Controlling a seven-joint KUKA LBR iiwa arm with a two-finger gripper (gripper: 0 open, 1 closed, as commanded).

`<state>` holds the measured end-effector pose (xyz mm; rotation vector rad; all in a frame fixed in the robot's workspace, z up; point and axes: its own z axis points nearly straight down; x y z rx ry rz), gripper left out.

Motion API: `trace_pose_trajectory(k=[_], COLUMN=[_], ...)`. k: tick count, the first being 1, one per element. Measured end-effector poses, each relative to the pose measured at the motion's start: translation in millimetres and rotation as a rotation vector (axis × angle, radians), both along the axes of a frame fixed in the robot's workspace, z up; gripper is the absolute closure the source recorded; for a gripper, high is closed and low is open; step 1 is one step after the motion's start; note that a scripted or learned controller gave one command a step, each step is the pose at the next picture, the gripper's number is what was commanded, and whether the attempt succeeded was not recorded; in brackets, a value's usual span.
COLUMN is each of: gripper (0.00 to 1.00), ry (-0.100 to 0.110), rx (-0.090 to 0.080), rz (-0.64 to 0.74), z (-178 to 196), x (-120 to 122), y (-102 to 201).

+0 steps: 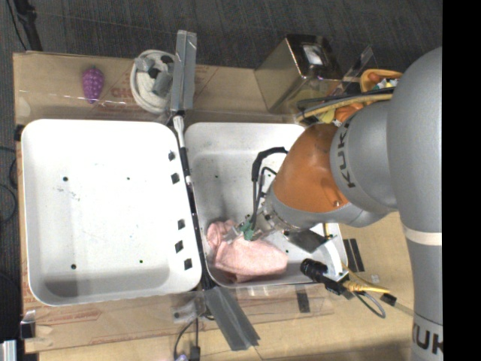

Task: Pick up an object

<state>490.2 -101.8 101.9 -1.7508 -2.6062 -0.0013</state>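
Right bin (225, 145), arm (331, 171) bent low over pink cloth (252, 258)

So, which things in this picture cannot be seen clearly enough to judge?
- gripper, camera view: too small and crowded against the pink cloth to tell whether it grips anything.
- right bin: its right part is hidden under the arm.
- purple object beyond the left bin: too small to identify.
- clutter behind the arm: partly covered by it.
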Motion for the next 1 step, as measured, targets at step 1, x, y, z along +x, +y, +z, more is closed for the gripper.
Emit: trace_pose_trajectory(k=[1], gripper=[0.00], ry=[0.000], rx=[0.000], rz=[0.000], z=[0.0], x=[0.0], y=[0.0])
